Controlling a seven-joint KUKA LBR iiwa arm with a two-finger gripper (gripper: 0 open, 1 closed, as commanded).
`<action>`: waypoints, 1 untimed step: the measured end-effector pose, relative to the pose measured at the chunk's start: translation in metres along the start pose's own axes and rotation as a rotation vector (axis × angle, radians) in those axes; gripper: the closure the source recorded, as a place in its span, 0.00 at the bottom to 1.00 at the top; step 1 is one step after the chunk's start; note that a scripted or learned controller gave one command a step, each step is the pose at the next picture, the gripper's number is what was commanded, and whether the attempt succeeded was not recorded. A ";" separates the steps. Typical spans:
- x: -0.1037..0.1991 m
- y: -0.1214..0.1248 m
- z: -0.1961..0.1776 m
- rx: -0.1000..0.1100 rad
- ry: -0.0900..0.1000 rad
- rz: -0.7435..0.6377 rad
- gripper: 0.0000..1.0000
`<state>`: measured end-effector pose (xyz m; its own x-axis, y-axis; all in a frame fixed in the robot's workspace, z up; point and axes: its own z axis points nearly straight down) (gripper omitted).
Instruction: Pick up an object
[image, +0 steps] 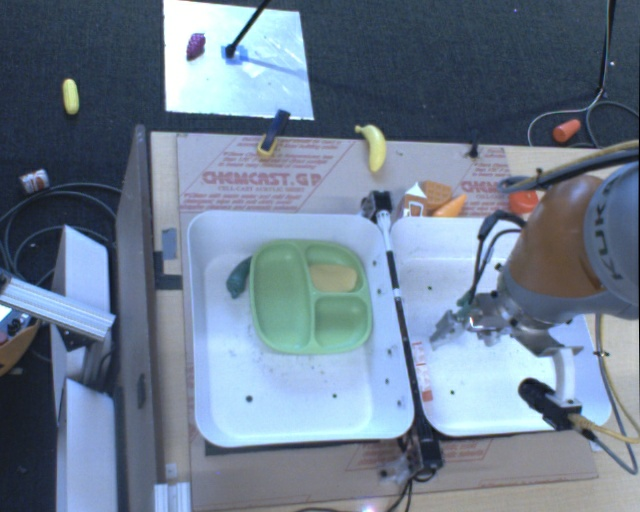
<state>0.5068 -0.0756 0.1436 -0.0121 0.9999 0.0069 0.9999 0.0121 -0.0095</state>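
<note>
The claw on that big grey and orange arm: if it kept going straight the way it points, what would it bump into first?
The claw points left across the right bin. Its path there looks free; first it would probably meet the black divider between the bins, though height is hard to judge.

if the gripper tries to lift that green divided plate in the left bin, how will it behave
The green divided plate looks like rigid moulded plastic, so probably stiff and light. Lying flat and wide, it likely offers only its thin rim to pinch. The yellow piece in one compartment might slide out if it tilts.
</note>
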 end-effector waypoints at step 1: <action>-0.024 0.124 -0.044 -0.026 -0.011 0.004 0.00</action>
<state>0.6311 -0.0989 0.1865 -0.0079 1.0000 -0.0038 0.9998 0.0079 0.0160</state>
